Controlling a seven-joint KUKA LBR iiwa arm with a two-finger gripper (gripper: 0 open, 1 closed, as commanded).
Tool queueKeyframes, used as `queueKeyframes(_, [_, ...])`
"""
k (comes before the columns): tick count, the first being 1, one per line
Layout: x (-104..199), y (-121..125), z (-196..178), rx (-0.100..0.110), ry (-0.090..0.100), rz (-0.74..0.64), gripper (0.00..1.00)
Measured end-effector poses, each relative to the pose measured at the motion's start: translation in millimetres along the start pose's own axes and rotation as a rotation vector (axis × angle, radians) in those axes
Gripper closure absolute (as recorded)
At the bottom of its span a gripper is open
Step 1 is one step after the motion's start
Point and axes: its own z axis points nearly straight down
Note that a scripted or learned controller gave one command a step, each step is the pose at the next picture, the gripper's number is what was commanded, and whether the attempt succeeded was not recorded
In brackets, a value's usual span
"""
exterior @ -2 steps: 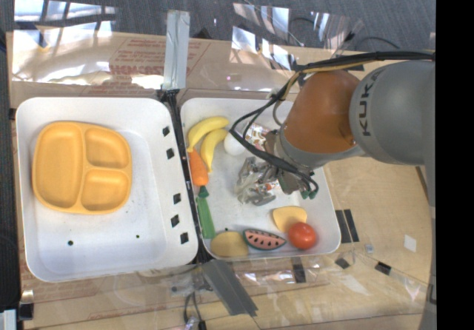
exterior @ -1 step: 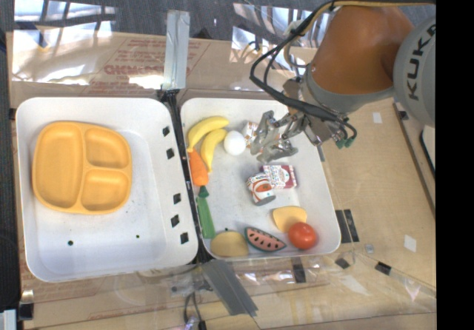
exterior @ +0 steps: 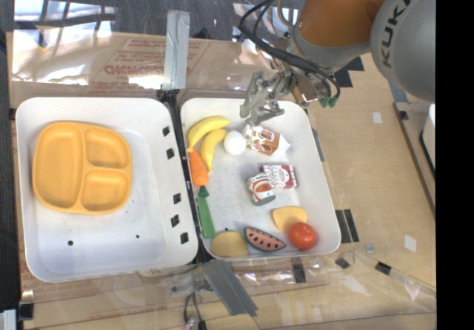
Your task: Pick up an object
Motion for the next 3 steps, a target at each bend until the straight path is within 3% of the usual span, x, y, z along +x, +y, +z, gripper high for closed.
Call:
queueKeyframes(1, [-1, 0, -11, 0.002, -0.003, -0.002, 1.00])
queueKeyframes(2, [41, -35, -28, -0.001, 0.003, -0.303, 1.00])
queueKeyframes(3, [9, -11, -22, -0.001, 0.000, -0.406, 1.00])
